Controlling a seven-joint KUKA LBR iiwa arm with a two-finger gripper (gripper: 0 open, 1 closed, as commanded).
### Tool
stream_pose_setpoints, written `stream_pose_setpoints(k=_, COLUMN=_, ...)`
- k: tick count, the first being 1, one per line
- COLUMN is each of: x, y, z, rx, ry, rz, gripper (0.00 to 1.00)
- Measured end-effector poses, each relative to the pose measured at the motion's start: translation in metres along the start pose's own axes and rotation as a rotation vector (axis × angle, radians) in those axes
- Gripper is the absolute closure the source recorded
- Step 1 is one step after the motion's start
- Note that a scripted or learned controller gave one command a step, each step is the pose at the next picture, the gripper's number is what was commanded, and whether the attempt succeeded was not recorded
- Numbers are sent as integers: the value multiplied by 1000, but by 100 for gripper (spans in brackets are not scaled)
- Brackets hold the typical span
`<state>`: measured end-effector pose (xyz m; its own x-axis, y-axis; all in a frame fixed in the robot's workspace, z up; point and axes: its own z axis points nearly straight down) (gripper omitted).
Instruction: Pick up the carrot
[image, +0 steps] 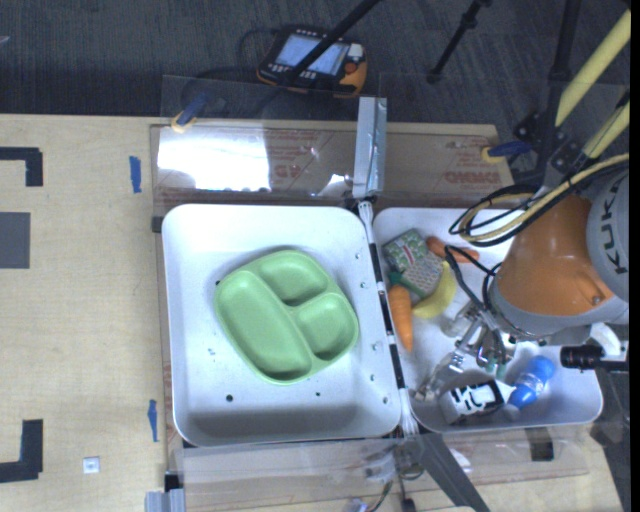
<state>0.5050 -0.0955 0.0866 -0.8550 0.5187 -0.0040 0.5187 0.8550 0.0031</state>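
The small orange tapered carrot (401, 315) I am after lies in the right-hand shallow white bin (585, 405), close against the bin's left wall, its length running roughly along that wall, with nothing of mine on it. My gripper (462, 368) hangs low over the front part of that same bin, near the carrot's lower end but apart from it, closer to a small black-and-white object (474, 397) and a blue plastic bottle (530, 381) than to my target. How my jaws stand I cannot tell; the metal around them is too tangled at this angle. Just beyond the carrot's upper end sit a green patterned packet (412, 254) and a pale yellow piece (436, 292), so the approach is crowded. I judge this the reaching step, with the grasp not yet made. The next move calls for shifting toward the left wall, lining my jaws across the carrot's narrow width, and descending without catching the bin's edge. The green sectioned plate (286, 314) in the left bin (190, 240) plays no part.
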Motion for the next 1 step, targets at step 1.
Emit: stream_pose_setpoints(k=1, x=-3, y=2, z=-9, rx=-4, ry=-9, rz=2, gripper=100)
